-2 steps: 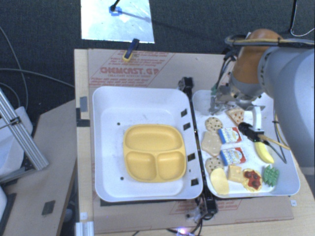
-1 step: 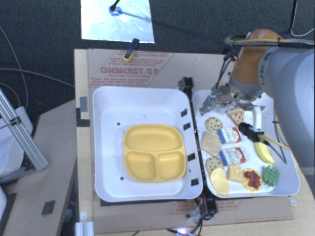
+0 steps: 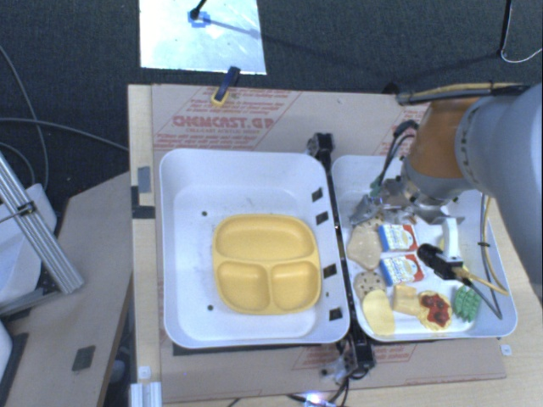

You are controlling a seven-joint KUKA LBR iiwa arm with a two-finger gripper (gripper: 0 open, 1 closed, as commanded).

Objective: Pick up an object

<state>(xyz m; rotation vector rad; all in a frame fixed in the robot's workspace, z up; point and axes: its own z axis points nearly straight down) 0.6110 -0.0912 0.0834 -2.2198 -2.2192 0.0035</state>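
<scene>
1. Camera view, the claw: the claw (image 3: 370, 211) hangs low over the far left part of the right bin (image 3: 488, 327), at the end of the grey arm (image 3: 501, 142) that reaches in from the right edge. Whether it is apart or together cannot be told from this angle, and nothing can be seen clamped in it. It sits just above the tan slice (image 3: 365, 247); whether it touches the slice cannot be told.

2. Camera view, the things to pick: all lie in the right bin.
   - The tan slice lies against the bin's left wall, about halfway along it.
   - Two small cartons, the upper carton (image 3: 396, 236) and the lower carton (image 3: 400, 269), lie just right of the slice, toward the bin's middle.
   - A dotted cookie (image 3: 367, 284) lies below the slice, and a pale yellow piece (image 3: 379, 315) lies in the near left corner.
   - Along the near edge, left to right, lie a yellow wedge (image 3: 406, 299), a red piece (image 3: 435, 309) and a green piece (image 3: 465, 302).

3. Camera view, surface and room: both white bins rest on a brown board (image 3: 254, 113) with red lettering, over dark carpet (image 3: 356, 32). A shiny square sheet (image 3: 202, 22) lies on the carpet beyond the board's far edge.

4. Camera view, other things: the left bin (image 3: 182, 185) holds a yellow divided plate (image 3: 267, 263) near its middle. A metal frame (image 3: 38, 227) stands at the left edge.
</scene>
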